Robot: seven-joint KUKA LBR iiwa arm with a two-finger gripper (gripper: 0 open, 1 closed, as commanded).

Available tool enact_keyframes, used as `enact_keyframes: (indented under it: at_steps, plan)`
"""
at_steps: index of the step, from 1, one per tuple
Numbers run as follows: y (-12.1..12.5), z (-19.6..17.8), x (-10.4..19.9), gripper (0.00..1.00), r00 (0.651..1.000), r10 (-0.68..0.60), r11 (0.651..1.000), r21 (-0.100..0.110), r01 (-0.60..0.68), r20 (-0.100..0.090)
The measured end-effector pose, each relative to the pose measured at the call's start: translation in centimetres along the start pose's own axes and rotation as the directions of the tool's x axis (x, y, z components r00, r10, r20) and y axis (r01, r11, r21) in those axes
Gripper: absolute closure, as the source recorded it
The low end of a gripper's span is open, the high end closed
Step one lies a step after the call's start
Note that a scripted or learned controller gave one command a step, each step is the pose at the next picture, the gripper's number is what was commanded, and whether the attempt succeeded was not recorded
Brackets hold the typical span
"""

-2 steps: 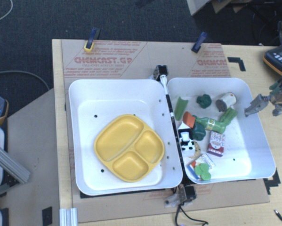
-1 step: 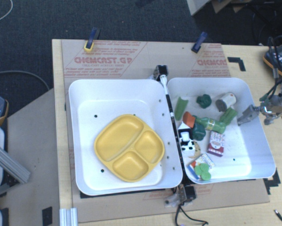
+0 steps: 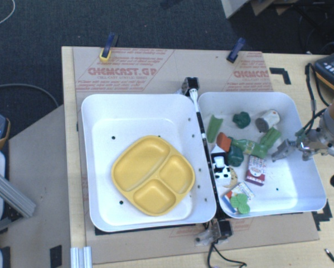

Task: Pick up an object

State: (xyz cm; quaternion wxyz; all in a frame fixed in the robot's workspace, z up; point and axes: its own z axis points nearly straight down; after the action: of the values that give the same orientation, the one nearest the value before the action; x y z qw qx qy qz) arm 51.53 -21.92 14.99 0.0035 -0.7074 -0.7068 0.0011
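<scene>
Gripper (image 3: 287, 149) sat at right bin's (image 3: 300, 197) three o'clock rim, beside green toy (image 3: 265, 144); grip state indiscernible.

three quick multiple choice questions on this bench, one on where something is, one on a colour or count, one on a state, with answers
1. Where does the yellow tray lie?
A. left bin
B. right bin
C. on the cardboard outside the bins

2. How many compartments does the tray have?
A. two
B. three
C. five

3. Where is the gripper?
A. over the tray
B. low at the right bin's right side, near the green objects
C. outside both bins

Answers:
1 A, the tray sits in the left bin.
2 B, ridges split it into three wells.
3 B, it reaches in from the right, beside a green piece.
</scene>
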Motion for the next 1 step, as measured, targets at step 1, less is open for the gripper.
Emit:
enact_keyframes:
  at_steps: [1]
  plan:
    - [0.73, 5.89, 0.07, 0.00, 1.000, -0.002, 1.000, -0.004, 0.002, -0.005]
